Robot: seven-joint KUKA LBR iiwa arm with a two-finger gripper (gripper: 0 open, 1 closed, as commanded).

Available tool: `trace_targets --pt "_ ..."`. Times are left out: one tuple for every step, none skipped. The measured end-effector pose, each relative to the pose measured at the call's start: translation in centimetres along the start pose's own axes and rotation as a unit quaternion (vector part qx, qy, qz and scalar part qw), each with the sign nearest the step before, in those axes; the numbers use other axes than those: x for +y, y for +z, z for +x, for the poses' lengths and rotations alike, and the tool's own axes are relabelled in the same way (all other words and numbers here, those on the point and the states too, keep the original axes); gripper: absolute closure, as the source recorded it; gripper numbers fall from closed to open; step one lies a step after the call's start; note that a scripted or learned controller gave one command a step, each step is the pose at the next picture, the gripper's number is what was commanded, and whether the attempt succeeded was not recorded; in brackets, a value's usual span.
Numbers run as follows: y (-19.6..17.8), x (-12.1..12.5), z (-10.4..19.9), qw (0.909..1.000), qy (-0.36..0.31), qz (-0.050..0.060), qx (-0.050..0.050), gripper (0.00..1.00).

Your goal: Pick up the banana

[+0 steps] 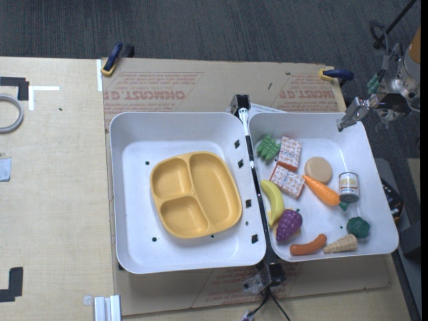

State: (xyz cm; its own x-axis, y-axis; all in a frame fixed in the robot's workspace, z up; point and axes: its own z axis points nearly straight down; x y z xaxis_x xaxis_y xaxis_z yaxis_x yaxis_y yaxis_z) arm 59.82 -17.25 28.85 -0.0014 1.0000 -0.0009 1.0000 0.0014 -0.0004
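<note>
The yellow banana (273, 200) lies in the right bin (350, 151), against its left wall, curving from top to bottom. A bunch of purple grapes (289, 224) touches its lower end and a red-and-white box (287, 180) sits at its upper right. My gripper (350, 117) hangs at the bin's upper right corner, above the rim and far from the banana. Nothing is visibly held in it.
The right bin also holds a green vegetable (267, 147), a second box (289, 152), a round bun (319, 170), a carrot (322, 190), a can (348, 186), a sausage (307, 245), a cone (341, 244) and a dark green piece (358, 227). A yellow divided plate (195, 194) lies in the left bin (134, 154).
</note>
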Motion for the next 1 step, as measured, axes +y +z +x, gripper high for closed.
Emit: trace_targets --pt "10.17 -0.81 7.60 0.9987 0.051 0.001 0.000 0.00"
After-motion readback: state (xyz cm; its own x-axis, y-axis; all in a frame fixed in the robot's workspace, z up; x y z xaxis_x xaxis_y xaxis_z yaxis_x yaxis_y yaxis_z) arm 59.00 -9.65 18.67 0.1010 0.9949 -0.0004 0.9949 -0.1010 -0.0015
